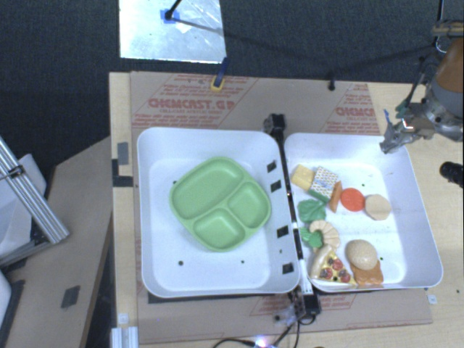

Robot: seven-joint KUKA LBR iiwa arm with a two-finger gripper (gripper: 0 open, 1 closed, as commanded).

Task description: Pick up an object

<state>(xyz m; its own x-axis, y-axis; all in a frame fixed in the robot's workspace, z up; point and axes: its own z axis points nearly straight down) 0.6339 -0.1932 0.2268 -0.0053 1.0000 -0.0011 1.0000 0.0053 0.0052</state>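
Observation:
The right white bin (406, 216) holds several toy foods: a yellow cheese block (302, 175), a speckled cracker piece (325, 181), a red tomato slice (352, 199), a beige round (377, 206), a green leaf (312, 210), a pizza slice (328, 265) and a bread roll (361, 254). My gripper (392, 138) hangs above the bin's far right corner, away from the foods, with nothing seen between its fingers.
The left white bin (156, 194) carries a green divided plate (220, 203). A black divider with clips (284, 194) runs between the bins. A shiny sheet (172, 22) lies beyond the bench, and a metal frame (25, 201) stands at the left.

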